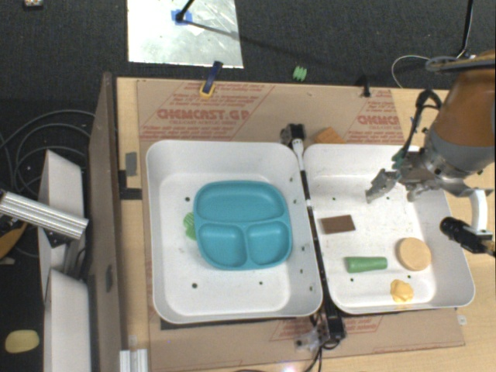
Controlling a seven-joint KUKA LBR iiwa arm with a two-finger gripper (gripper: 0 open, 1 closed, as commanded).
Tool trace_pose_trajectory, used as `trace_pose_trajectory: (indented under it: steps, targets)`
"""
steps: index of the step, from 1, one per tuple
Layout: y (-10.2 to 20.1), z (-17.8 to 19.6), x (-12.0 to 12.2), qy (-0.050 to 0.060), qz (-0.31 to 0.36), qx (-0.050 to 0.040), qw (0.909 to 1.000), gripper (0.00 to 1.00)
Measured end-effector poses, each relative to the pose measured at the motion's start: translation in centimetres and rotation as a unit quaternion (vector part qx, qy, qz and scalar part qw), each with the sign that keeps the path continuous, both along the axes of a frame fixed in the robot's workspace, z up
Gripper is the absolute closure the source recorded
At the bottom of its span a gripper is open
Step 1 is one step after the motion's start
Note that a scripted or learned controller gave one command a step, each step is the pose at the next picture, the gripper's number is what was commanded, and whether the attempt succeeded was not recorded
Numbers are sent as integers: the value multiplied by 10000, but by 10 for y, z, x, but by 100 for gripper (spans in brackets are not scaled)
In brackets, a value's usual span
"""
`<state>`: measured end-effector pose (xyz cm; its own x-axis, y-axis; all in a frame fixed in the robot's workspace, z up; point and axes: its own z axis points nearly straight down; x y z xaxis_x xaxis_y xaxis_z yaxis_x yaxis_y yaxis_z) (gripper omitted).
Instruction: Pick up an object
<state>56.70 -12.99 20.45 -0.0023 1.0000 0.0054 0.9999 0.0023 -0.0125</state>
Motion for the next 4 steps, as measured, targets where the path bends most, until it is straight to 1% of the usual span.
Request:
trace_pose_trajectory:
  steps: [1,2,3,4]
  targets:
    - [27,-75,0,-31,17,-14,10000,0]
    - [33,-123,17,-57,15,-24,10000,0]
    - [32,-110,17,-77,10,-28,10000,100]
    - [32,-110,17,-75,8,-26,10000,0]
